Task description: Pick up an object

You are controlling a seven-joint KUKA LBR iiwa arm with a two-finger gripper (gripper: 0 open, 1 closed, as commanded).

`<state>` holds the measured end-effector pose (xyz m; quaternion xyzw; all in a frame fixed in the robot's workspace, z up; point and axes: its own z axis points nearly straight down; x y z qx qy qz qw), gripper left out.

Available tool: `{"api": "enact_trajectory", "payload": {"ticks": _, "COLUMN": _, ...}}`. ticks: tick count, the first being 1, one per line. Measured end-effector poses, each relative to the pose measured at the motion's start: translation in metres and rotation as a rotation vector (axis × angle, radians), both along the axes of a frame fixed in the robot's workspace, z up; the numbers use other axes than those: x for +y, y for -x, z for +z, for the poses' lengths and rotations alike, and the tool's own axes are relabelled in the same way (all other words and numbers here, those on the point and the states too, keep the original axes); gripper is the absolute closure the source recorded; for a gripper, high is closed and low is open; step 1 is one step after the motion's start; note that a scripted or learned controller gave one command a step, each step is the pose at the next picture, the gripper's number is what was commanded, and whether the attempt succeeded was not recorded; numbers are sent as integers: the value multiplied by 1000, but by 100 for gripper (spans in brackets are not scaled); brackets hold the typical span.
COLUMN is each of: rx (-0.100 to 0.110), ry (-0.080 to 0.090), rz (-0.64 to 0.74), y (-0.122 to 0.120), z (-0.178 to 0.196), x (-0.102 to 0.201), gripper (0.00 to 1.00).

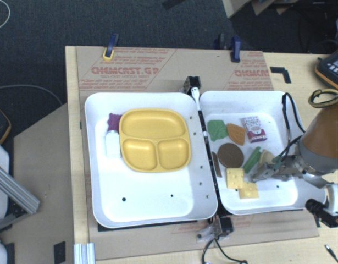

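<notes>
The pincer (pixel 260 172), its state impossible to tell, sat low in the right bin (pixel 270 202), one of two bins. Just beside it lay two yellow cheese squares (pixel 240 183), one green pickle (pixel 251 159) and one brown patty (pixel 231 154). Beyond them, the bench (pixel 130 70) read "CHEMCAST GP".

Two shallow white bins sit side by side on the counter (pixel 158 65): a left bin (pixel 103 202) and a right bin (pixel 267 199). The left bin holds three items: one yellow divided tray (pixel 155 139), with one purple object (pixel 113 120) and one white object (pixel 112 145) at its nine o'clock. The right bin holds seven loose pieces: one green leaf-shaped piece (pixel 216 130), one orange piece (pixel 236 133), one small printed packet (pixel 253 128), one brown disc (pixel 231 154), one green stick (pixel 251 159) and two yellow cheese-like squares (pixel 234 177) (pixel 248 190) at six o'clock.
</notes>
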<state>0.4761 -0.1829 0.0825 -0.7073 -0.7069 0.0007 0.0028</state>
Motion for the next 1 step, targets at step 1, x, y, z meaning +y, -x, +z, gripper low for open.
{"api": "enact_trajectory", "payload": {"ticks": 1, "rx": -5, "ry": 3, "rz": -1, "y": -1, "z": 12, "x": -1, "gripper": 100}}
